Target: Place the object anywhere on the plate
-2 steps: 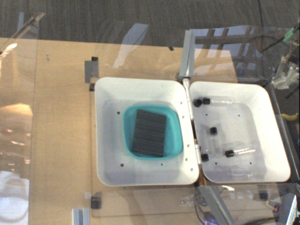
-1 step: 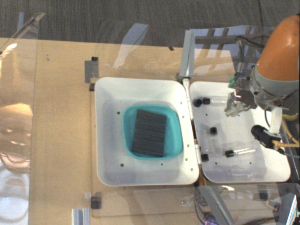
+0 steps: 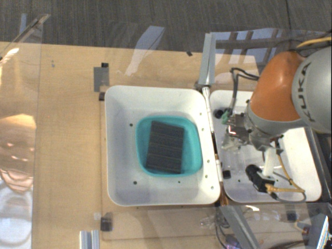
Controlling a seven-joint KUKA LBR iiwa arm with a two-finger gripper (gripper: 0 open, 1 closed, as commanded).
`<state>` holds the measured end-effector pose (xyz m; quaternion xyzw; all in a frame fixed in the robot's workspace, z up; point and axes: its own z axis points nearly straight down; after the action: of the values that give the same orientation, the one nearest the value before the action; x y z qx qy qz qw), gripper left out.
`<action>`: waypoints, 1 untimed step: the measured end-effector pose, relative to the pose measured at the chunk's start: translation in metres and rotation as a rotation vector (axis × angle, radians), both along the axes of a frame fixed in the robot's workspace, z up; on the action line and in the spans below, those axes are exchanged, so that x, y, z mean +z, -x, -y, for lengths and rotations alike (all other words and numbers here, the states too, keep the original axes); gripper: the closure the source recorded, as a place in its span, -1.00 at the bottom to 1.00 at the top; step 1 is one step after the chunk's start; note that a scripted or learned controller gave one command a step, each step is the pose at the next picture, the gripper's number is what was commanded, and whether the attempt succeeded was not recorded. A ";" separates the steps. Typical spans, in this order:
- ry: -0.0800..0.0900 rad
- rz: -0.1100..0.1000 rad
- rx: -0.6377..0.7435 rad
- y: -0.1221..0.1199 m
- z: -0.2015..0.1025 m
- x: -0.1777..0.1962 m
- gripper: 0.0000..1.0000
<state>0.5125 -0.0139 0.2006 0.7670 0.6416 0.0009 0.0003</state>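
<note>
We see the dark ridged block (image 3: 165, 147) on the teal plate (image 3: 194, 154), well left of the gripper (image 3: 244, 139); we cannot tell its state.

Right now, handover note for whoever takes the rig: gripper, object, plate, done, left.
Gripper: over the right bin, under the arm's wrist; finger state unreadable from this view.
Dark ridged object: lies flat on the teal plate, roughly centred, in the left bin.
Done: the object appears placed on the plate.
Left: probably nothing but confirming the placement and retracting the arm.
</note>
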 end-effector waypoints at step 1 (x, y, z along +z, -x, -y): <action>0.000 0.000 -0.001 0.000 0.000 0.000 -1.00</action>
<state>0.5125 -0.0144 0.2009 0.7673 0.6413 0.0010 0.0005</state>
